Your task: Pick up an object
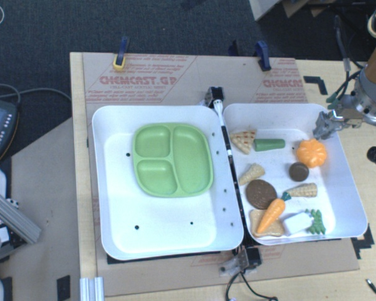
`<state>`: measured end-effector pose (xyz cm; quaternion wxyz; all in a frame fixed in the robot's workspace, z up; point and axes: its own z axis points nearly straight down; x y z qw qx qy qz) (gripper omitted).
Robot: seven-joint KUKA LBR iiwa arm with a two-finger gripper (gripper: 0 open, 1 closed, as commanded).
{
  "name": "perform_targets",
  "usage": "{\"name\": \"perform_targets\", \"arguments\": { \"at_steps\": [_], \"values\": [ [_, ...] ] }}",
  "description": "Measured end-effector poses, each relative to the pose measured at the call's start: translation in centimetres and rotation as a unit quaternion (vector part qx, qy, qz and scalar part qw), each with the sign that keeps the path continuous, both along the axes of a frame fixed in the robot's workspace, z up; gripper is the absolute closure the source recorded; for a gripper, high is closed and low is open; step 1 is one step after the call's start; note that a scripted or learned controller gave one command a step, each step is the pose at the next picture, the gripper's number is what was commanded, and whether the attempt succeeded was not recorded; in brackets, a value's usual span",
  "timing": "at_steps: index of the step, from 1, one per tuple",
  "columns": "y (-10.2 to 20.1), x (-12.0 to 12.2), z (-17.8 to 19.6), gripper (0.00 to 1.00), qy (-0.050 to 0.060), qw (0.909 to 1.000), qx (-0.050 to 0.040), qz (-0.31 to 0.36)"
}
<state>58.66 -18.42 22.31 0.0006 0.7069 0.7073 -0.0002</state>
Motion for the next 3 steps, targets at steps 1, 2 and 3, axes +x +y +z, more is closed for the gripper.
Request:
{"name": "perform_targets", "arguments": {
  "at_steps": [1,2,3],
  "values": [
    [5.2,-0.8,0.8,1.00,0.003,1.0000,0.0022,0.003],
    [10.4,-1.9,-0.6,1.00,0.004,1.0000,0.0022,0.002],
    [14.9,-3.9,-1.4,1.00,0.004,1.0000,0.0020,0.002]
  ]
}}
